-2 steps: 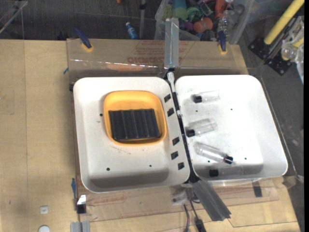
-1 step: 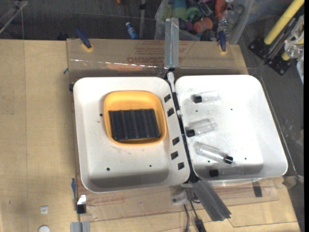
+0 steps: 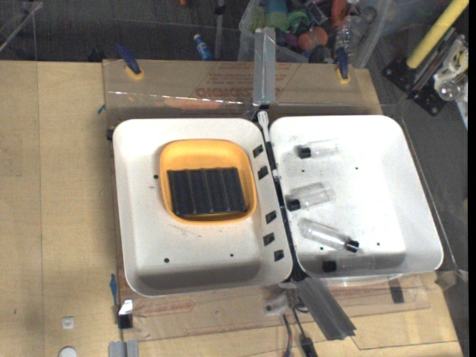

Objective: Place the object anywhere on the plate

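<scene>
An orange plate (image 3: 172,160) sits in the left bin (image 3: 134,222). A black ribbed rectangular block (image 3: 206,191) lies flat on the plate, covering most of its middle. In the right bin (image 3: 387,162) lie three clear plastic tubes with black caps: one at the back (image 3: 315,151), one in the middle (image 3: 309,198), one toward the front (image 3: 327,236).
A metal divider (image 3: 269,192) with black clips runs between the two bins. A clear panel (image 3: 193,88) with blue clamps stands behind the bins. A container of coloured toys (image 3: 312,13) is at the back, off the bench. Bare wooden bench (image 3: 52,199) lies to the left.
</scene>
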Controlling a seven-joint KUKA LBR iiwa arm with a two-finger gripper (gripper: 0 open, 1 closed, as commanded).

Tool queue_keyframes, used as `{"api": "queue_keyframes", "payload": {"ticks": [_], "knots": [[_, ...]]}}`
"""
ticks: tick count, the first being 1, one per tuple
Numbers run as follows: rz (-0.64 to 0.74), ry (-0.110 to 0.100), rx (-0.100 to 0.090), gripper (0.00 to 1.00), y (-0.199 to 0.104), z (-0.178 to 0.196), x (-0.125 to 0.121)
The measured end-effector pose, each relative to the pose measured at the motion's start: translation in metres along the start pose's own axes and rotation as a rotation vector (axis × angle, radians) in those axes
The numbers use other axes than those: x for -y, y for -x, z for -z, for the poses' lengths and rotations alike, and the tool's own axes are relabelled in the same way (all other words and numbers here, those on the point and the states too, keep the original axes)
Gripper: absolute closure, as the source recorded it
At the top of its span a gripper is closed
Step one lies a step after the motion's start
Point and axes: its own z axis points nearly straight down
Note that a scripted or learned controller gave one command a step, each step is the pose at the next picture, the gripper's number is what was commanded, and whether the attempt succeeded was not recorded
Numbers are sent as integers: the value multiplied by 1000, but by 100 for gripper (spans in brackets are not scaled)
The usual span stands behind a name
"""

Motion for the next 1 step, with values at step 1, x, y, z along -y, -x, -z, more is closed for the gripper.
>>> {"api": "queue_keyframes", "payload": {"ticks": [1], "knots": [[377,-3,2,100,0,18,0]]}}
